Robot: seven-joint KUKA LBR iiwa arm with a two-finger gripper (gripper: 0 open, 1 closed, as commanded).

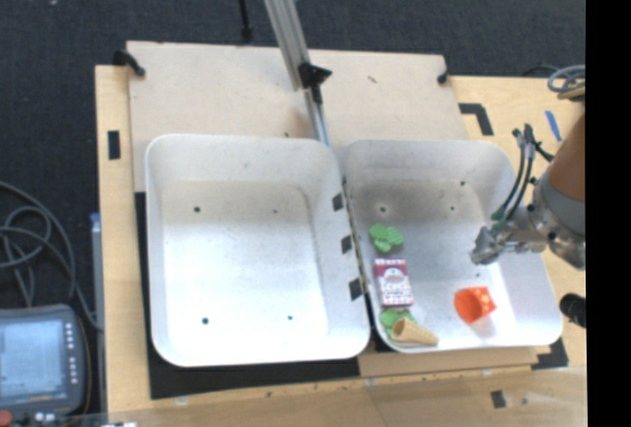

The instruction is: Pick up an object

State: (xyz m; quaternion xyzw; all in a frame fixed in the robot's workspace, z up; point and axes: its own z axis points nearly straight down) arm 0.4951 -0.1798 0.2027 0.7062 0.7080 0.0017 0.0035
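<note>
The gripper [485, 249] hovers over the right bin [434, 164], above the orange cup [474, 304]. Finger state cannot be determined. Current step appears to be approach. The next move calls for descent onto the cup, then closure around it.

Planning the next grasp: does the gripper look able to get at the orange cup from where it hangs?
Probably yes. The gripper hangs just above the orange cup in the right bin, and nothing lies between them.
</note>
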